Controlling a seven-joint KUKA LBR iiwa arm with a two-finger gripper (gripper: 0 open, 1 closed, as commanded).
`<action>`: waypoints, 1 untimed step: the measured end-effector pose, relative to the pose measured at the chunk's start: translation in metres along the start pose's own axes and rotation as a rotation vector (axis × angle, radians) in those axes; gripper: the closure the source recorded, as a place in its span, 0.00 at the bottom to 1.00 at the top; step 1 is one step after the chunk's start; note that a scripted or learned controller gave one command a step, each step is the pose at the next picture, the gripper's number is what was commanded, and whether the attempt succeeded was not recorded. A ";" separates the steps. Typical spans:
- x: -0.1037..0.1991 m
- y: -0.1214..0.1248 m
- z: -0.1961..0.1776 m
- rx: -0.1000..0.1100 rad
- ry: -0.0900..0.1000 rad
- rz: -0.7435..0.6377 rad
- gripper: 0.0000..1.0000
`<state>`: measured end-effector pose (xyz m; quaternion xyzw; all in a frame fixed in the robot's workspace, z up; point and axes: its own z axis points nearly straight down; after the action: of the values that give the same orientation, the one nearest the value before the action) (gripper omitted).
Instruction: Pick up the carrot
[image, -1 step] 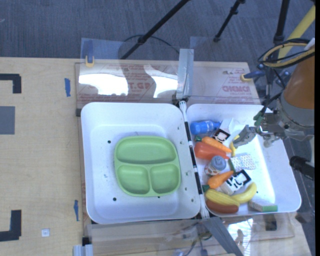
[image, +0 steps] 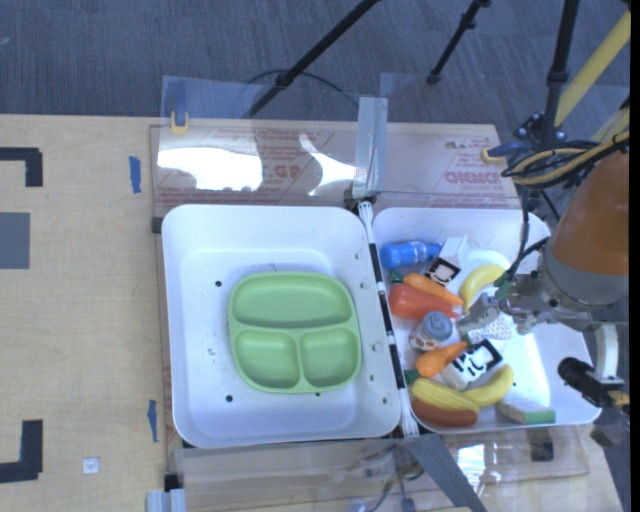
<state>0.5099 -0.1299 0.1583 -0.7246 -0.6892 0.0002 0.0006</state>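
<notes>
Carrot (image: 441, 357) was still lying loose in the right bin (image: 560, 405), so nothing picked yet; we couldn't tell the gripper (image: 487, 312) state hovering nearby.

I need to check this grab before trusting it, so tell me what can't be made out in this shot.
- Gripper: blurred and small in the camera view; open or shut unclear.
- Carrot: the white tagged block covers one end.
- Arm: cut off by the right edge.
- Items in the right bin: crowded and overlapping, so contact with the gripper can't be judged.
</notes>
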 end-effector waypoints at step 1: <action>0.018 0.024 0.037 -0.005 -0.003 -0.076 0.00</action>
<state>0.5350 -0.1134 0.1217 -0.6978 -0.7163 -0.0003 -0.0020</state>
